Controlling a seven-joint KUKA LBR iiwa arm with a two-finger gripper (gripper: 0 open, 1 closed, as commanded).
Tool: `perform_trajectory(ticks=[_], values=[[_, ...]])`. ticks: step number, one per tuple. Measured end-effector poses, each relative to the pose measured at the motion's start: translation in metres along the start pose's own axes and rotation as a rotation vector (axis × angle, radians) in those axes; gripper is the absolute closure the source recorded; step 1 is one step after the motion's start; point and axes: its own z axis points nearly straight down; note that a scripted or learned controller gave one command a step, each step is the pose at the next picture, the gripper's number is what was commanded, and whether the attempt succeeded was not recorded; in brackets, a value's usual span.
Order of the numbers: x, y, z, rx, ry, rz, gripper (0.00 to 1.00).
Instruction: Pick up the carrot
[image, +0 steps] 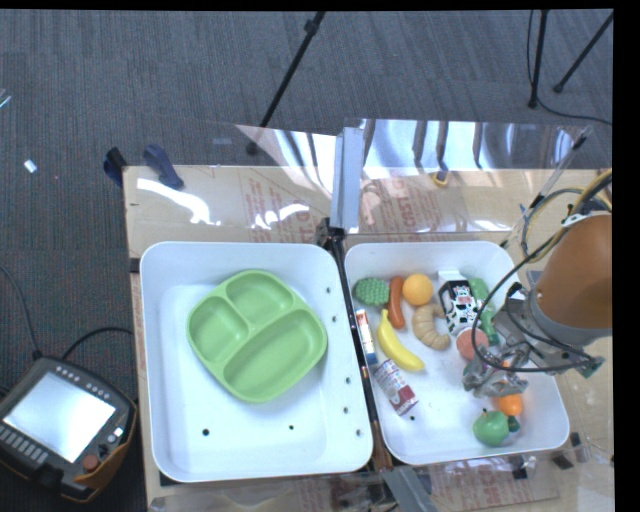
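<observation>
Two shallow white bins are sitting side by side on the bench. The carrot (397, 301), a short orange stick, is lying near the back of the right bin (440, 452), between a knobbly green vegetable (371, 291) and a round orange (417, 289), well apart from the gripper (487, 376), which is hovering low by the bin's right side; its opening cannot be told. A curved yellow banana (398, 346) is lying just in front of the carrot. The left bin (172, 440) is holding a glossy green divided plate (257, 334). Dark carpet (120, 90) is surrounding the bench
</observation>
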Motion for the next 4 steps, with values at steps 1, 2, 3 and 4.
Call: perform_trajectory(ticks=[1,2,3,4], values=[[0.003,0.007,-0.017,-0.009,0.001,-0.072,1.0],[0.014,0.028,-0.035,0.006,0.001,0.008,1.0],[0.0,0.033,-0.086,-0.01,0.005,-0.034,1.0],[0.017,0.003,-0.174,0.0,-0.002,-0.258,1.0]])
